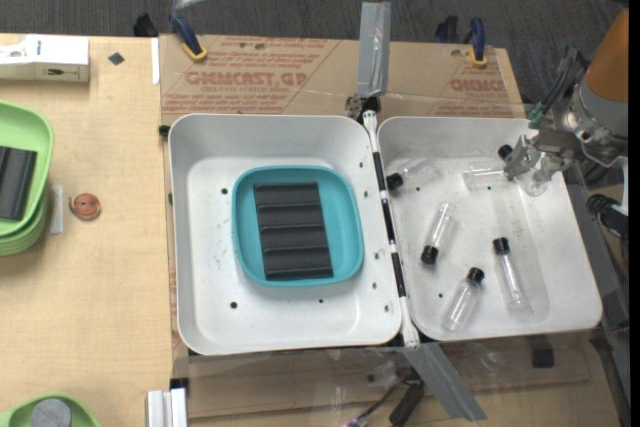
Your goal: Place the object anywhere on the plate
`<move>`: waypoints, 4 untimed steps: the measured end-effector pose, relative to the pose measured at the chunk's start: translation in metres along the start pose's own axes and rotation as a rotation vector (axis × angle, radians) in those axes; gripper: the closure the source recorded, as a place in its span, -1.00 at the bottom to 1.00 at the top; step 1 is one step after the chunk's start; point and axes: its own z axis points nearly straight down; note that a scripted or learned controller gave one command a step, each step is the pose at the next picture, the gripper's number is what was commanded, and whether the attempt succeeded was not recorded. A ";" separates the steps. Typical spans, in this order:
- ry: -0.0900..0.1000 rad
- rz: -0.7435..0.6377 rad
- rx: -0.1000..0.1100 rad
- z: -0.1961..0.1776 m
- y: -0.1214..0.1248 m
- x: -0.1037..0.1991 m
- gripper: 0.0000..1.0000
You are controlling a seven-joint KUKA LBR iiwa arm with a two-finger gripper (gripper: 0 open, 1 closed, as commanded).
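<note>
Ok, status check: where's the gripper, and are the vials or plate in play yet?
Gripper over right bin's upper right corner. Clear vials loose on that bin's floor. Teal plate in left bin, dark ribbed block on it.

Robotics laboratory: two white bins (190, 245) on a wooden bench (90, 315), cardboard sheet (260, 75) clamped behind the bins, clear vials (438, 230) in the right one.

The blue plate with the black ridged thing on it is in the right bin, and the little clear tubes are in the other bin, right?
Not quite. The camera view shows the blue plate with the black ridged thing in the left bin, not the right one. The little clear tubes lie in the other bin, the right bin.
</note>
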 end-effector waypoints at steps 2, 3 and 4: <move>0.001 -0.388 0.000 0.012 -0.050 0.148 1.00; 0.001 -0.471 0.000 0.012 -0.067 0.181 1.00; 0.001 -0.471 0.000 0.012 -0.067 0.181 -1.00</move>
